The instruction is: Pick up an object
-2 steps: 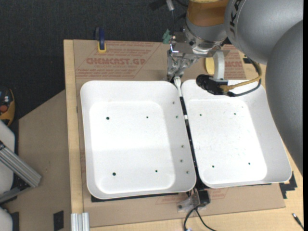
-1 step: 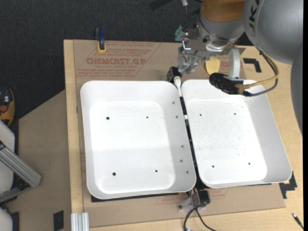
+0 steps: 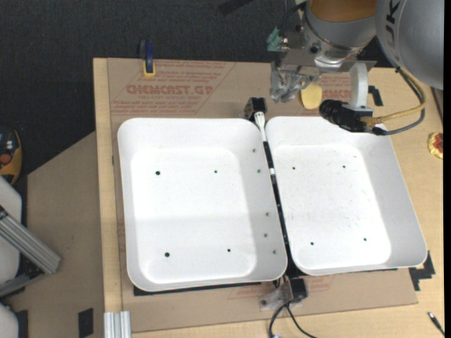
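At the near edge, a black clip (image 3: 294, 288) with trailing cables sits where the two bins meet; the cables run out of the frame below. To the left, an aluminium rail (image 3: 29, 247) lies at a slant, cut off by the frame's edge.

The left bin (image 3: 131, 210) and the right bin (image 3: 403, 210) stand side by side on a cardboard sheet (image 3: 187, 83) that covers the bench (image 3: 70, 189), their inner rims touching along a dark seam. Each white floor carries four small dark dots, and the right bin's floor shows faint speckling, too fine to make out.

At the far end of the seam sits a second black clip (image 3: 254, 107). Further left, a blue and yellow clamp (image 3: 147, 57) grips the sheet's far edge, beside red lettering only partly legible.

The claw (image 3: 285, 94) hangs beyond the far rim of the right bin, over the cardboard. Whether it is released or clenched cannot be told, since its tip is a small metallic blur. A pale yellow object (image 3: 311, 96) shows just beside the claw, on its right in the view, outside both bins. Whether the two touch is unclear, and its shape is partly hidden. The arm (image 3: 345, 5) above is cut off by the top edge.
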Tool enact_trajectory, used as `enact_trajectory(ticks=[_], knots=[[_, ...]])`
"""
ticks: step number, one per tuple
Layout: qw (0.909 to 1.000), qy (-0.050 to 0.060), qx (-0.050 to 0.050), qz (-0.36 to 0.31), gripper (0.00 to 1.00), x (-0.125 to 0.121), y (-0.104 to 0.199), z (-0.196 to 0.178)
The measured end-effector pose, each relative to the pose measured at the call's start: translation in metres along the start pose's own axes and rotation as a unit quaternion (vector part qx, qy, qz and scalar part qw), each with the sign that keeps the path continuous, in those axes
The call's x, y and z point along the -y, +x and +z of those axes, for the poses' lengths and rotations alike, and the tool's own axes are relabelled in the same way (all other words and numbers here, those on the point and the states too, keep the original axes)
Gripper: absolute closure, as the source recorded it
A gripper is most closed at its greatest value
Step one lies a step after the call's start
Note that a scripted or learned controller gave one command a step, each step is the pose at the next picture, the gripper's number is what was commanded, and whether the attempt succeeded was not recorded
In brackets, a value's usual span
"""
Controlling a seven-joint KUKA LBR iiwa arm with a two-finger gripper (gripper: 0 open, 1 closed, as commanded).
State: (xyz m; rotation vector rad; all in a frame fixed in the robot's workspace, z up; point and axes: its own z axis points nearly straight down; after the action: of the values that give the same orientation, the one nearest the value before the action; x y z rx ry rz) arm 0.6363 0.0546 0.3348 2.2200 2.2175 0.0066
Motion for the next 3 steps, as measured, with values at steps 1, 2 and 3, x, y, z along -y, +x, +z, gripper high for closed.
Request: enact_trajectory(ticks=[1, 2, 3], knots=[[1.0, 0.006, 0.0, -0.001, 1.0, -0.03, 0.006, 0.076], [1.0, -0.001, 0.001, 0.001, 1.0, -0.031, -0.022, 0.024], [1.0, -0.002, 0.002, 0.003, 1.0, -0.031, -0.134, -0.028]])
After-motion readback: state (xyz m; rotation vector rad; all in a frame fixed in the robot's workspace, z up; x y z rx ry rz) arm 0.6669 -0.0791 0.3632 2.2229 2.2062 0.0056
